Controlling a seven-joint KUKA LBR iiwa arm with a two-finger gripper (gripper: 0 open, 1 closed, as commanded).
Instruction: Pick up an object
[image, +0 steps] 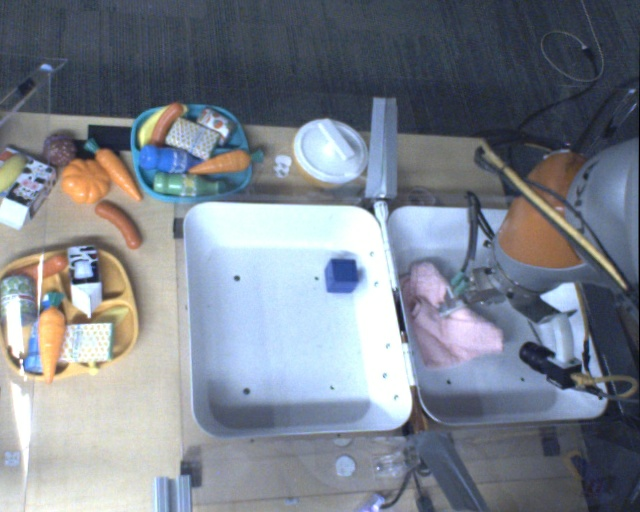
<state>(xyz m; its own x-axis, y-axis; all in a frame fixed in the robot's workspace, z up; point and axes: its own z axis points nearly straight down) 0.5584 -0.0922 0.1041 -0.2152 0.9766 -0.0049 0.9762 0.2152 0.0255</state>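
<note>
The pink cloth (448, 318) lay crumpled in the right bin (500, 400), bunched against that bin's left wall. The gripper (466, 285) was down in the same bin, right at the cloth's upper right edge and apparently touching it. I could not tell whether its fingers were spread or closed, nor whether any fold of the cloth sat between them. The grey arm with its orange band (535, 225) loomed over the far right of the cloth.

To the cloth's left, over the dividing wall, a small blue cube (342, 274) sat alone in the left bin (230, 400). Well beyond the cloth, up and to its left on the bench, stood a white lidded container (330, 150), and farther left again a blue bowl of toy food (192, 150) and a yellow tray of toy food (68, 315).
</note>
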